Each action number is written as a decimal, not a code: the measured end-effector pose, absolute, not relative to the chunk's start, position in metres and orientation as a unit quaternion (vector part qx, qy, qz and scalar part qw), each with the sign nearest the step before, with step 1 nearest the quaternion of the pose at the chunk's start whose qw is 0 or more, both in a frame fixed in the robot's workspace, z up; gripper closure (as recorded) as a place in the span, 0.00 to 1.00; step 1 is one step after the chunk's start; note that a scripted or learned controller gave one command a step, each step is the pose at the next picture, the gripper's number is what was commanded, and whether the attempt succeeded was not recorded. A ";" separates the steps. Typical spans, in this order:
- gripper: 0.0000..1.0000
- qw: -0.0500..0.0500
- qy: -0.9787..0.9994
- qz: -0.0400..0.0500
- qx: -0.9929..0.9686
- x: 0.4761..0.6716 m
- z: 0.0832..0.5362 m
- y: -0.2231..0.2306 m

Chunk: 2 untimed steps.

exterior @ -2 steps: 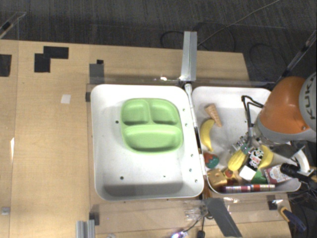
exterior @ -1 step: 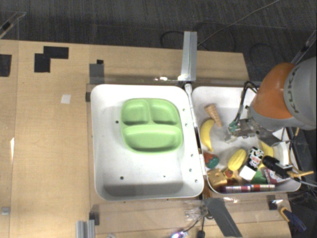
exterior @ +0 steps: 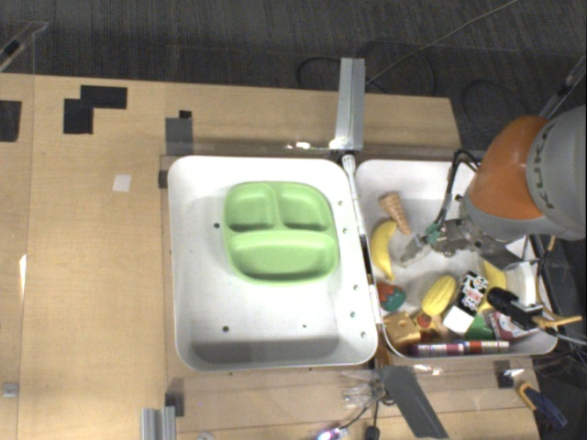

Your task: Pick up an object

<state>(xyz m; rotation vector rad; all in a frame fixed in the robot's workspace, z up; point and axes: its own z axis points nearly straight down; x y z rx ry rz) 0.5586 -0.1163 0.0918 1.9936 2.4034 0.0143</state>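
We are looking down at a slant on a wooden surface [exterior: 92, 273] carrying two shallow white bins side by side. The left bin [exterior: 197, 246] is holding a green divided plate [exterior: 278, 228] lying flat near its middle. The right bin [exterior: 417, 180] is holding a jumble of small toy foods crowded toward its near edge. A yellow banana [exterior: 382, 248] is lying along the bin's left wall, with an ice-cream cone [exterior: 397, 212] just above it, tilted toward the far left corner. A yellow corn cob [exterior: 438, 294] is lying near the middle, and a red and green strawberry-like piece [exterior: 390, 298] is sitting near the left wall below the banana. A black and white carton [exterior: 473, 291] is resting toward the right, and a long dark red bar [exterior: 456, 347] is lying along the near edge. The arm [exterior: 527, 177], grey with an orange band, is reaching in from the right, and its gripper [exterior: 440, 237] is hanging over the middle of the right bin, between the cone and the corn cob. We cannot tell whether the jaws are apart or together, and nothing is visibly caught between them. We are judging this as the approach step, before any grasp: no object is lifted yet. The next move, as we are reading it, is calling for the gripper to settle on one piece, likely the corn cob or the banana since both are lying close by. It then needs to descend squarely over that piece without nudging the neighbours, which are lying very near one another.
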 end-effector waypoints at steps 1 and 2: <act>0.00 0.002 0.835 0.001 0.550 0.520 0.105 -0.144; 1.00 0.005 0.836 0.003 0.549 0.523 0.116 -0.144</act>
